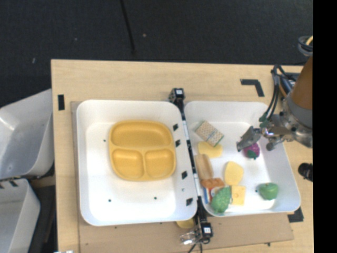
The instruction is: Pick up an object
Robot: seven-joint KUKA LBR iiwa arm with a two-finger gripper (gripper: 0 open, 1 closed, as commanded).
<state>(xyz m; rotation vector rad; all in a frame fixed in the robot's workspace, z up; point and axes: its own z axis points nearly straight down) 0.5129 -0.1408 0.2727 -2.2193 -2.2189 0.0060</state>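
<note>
Camera view looks down on two white bins: the left bin (89,194) carries a yellow tray (142,149), and the right bin (279,165) holds a scatter of small things. Among them are a patterned sponge (209,133), a yellow piece (210,150), a tan stick (204,166), a yellow lump (234,172), a yellow block (238,195), a green lump (221,199), a green ball (268,191) and a purple ball (254,151).

The purple ball lies near the right bin's far right side, directly under the gripper (259,139), so I judge it the likely target. It looks small, rounded and light, probably a soft or plastic toy; a rounded skin may slip, so the fingers should close across its middle, on opposite sides, not near the top.

The gripper hangs right over the ball, one grey finger reaching out to the ball's left and dark parts on the ball's right. The fingers look spread apart, with the ball at or just below them. Whether they touch it is unclear; nothing is visibly clamped or lifted.
</note>
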